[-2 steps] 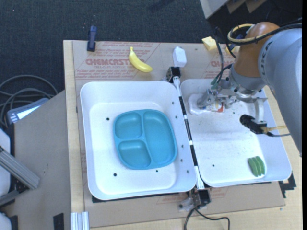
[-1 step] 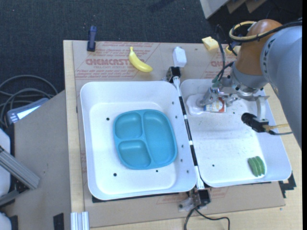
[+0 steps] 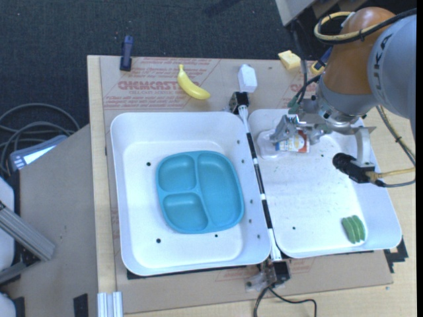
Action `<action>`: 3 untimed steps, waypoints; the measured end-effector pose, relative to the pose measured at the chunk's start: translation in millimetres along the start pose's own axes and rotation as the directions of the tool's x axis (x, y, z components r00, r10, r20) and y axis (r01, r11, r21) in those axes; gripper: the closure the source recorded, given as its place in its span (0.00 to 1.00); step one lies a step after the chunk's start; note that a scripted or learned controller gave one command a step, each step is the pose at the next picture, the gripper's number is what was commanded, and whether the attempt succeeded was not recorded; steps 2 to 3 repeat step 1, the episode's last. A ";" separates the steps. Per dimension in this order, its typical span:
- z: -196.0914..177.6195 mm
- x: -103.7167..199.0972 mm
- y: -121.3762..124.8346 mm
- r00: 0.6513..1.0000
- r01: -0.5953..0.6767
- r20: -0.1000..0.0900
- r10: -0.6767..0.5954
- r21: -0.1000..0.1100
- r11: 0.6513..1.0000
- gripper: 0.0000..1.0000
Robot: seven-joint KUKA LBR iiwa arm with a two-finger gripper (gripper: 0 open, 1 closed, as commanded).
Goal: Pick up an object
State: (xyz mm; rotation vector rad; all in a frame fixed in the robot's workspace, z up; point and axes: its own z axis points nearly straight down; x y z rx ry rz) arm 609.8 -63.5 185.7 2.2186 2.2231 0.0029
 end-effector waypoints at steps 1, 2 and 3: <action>-28.0 38.4 -38.4 1.000 -0.001 -0.001 0.001 0.004 1.000 1.00; -28.0 38.4 -38.4 1.000 -0.001 -0.001 0.001 0.004 1.000 1.00; -28.0 38.4 -38.4 1.000 -0.001 -0.001 0.001 0.004 1.000 1.00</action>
